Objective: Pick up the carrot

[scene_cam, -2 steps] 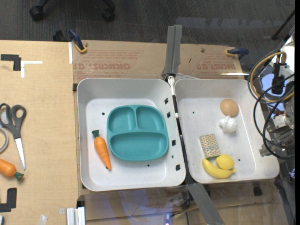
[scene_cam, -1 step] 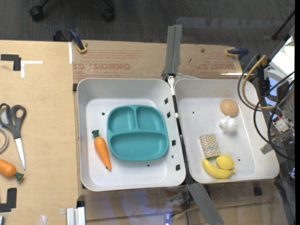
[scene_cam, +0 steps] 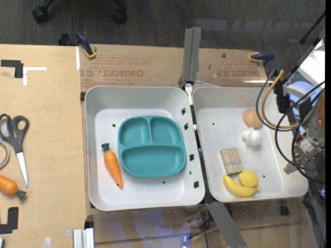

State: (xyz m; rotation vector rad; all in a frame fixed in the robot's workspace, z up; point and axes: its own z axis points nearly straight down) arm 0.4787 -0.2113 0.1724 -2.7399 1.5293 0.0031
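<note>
A dark carpeted floor is running across the top of the view, with the black base of a wheeled chair [scene_cam: 77,4] showing there, and below it the light wooden bench [scene_cam: 41,112] is carrying two shallow white bins side by side on brown cardboard [scene_cam: 134,66] printed with red lettering that is sitting upside down and too faint for me to read. The left bin [scene_cam: 95,190] is holding a teal divided plate [scene_cam: 152,146], and the carrot [scene_cam: 112,167] is lying just beside the plate's left edge, its green top pointing up the view. The right bin [scene_cam: 217,112] is holding a banana [scene_cam: 239,187] with a lemon [scene_cam: 249,178] touching it, a small patterned packet [scene_cam: 231,160], a white lump [scene_cam: 253,137] and a brown egg [scene_cam: 252,119]. My arm, trailing black cables [scene_cam: 282,118], is sitting at the right edge; I cannot tell the state of my claw. On the bench to the left, scissors [scene_cam: 15,143] and a second carrot [scene_cam: 9,186] are lying.
</note>
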